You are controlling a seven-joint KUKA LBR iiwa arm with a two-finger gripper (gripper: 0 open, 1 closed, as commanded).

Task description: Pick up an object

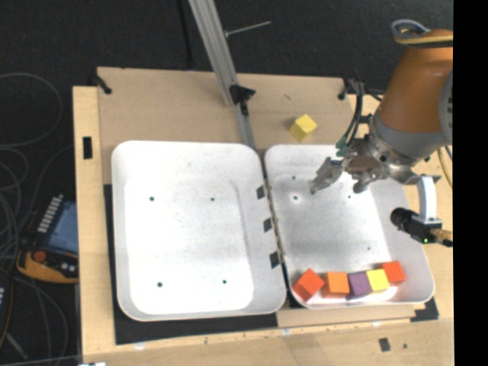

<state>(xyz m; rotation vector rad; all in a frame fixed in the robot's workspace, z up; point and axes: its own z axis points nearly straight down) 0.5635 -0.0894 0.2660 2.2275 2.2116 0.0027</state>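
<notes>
A row of small blocks lies along the near wall of the right bin [396, 227]: an orange-red block [309, 283], an orange one [337, 282], a purple one [358, 283], a yellow one [377, 280] and a red-orange one [393, 271]. My gripper [341, 180] hangs over the far part of the right bin, well behind the row. It is open, its fingers spread with only bin floor between them. A yellow cube [303, 126] sits on the bench behind the right bin.
The left bin [130, 227] stands beside the right one. A slanted metal pole [221, 59] rises from the bench behind the gap between the bins. Cables and a handheld pendant [53, 239] lie off the bench on the left.
</notes>
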